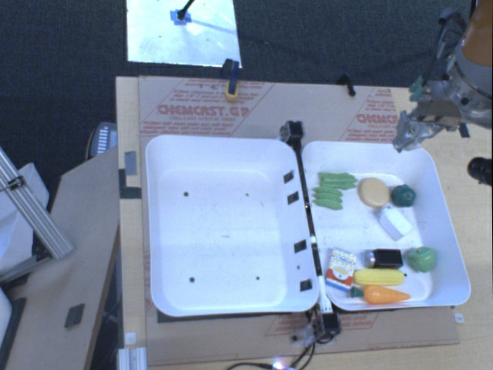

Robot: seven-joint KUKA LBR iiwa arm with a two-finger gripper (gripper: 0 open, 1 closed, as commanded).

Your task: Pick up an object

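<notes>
Dark carpet lay around a bench topped with printed cardboard, and a shiny metal sheet sat on the floor beyond it. On the bench stood two shallow white bins, side by side and touching along a row of black clips. At left, the left bin showed its bare white floor. Next came the right bin, which held all the objects: green pea pods near its back left corner, a tan round bun just beside them, a dark green ball, a white block, a small printed carton, a black block, a yellow corn cob, an orange carrot at the front and a green apple. Farthest right, the gripper hung above the right bin's back rim, apart from every object, gripping nothing; whether it was spread or closed I cannot tell.
</notes>
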